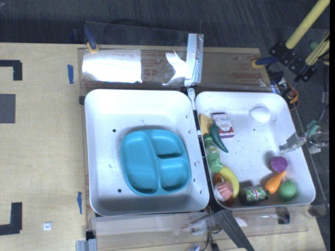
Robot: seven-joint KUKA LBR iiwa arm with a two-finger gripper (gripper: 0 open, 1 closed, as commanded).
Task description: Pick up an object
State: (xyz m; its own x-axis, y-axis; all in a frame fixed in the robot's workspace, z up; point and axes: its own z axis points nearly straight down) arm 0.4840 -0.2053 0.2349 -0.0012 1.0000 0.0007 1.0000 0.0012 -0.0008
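The right bin (246, 145) holds several small toys. A red and white box (223, 124) lies near its back left, with a white egg-shaped piece (260, 113) to its right. Along the left wall lie a yellow piece (204, 123), a dark green pepper-like toy (218, 140) and a light green vegetable (213, 159). A banana (230, 178) curves over a red and white can (223, 192) at the front. A green can (254, 193), an orange carrot (274, 182), a green ball (287, 190) and a purple piece (278, 164) cluster at the front right.
The left bin (99, 140) holds a blue divided plate (155, 161). A clear plastic panel with foil tape (194, 59) stands behind the bins. A yellow rod (310, 19) with black clamps crosses the upper right. A metal bracket (301, 140) sits on the right bin's right rim.
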